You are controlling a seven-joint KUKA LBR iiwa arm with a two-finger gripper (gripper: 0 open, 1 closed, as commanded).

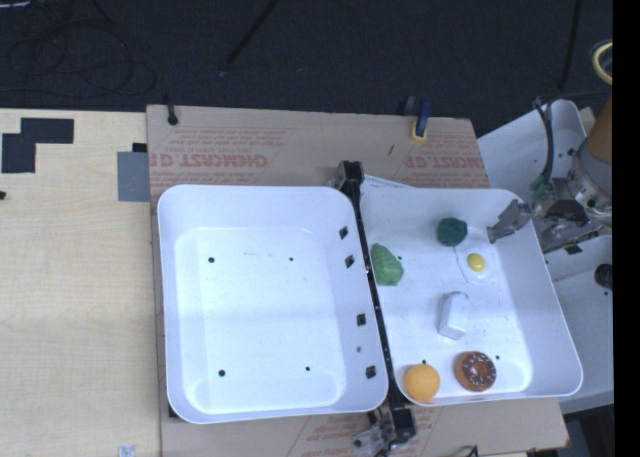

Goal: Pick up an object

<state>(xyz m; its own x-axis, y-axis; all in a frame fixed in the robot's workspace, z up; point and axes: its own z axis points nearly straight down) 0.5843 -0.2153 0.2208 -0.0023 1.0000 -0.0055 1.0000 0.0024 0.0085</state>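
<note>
1. You are at the very start of the pick: nothing is held, and the gripper (507,220) sits at the far right edge of the right bin (560,345), above its rim and not down among the objects.

2. Your candidates all lie in the right bin. A dark green lump (452,231) sits near the far edge, closest to the gripper. Beside it, toward the right wall, is a fried-egg toy (476,264). A light green leafy piece (385,267) rests against the divider side of the bin. A small white block (453,314) lies near the middle. An orange ball (421,382) and a chocolate donut (476,371) sit along the near edge, the ball in the near left corner.

3. The left bin (190,245) has nothing to pick, so keep your attention on the right one.

4. The next move, as I judge it, calls for you to choose one target, bring the gripper over it, and descend. The dark green lump or the egg need the shortest travel. The egg looks flat and may be hard to pinch; the lump looks easier.

5. Watch the light green piece if you choose it: it lies close to the bin wall, leaving little room for a finger on that side.

6. The arm (590,145) reaches in from the right, wrist bent down toward the bin's far right corner. From this angle you cannot tell whether the gripper is spread or pressed together.
</note>
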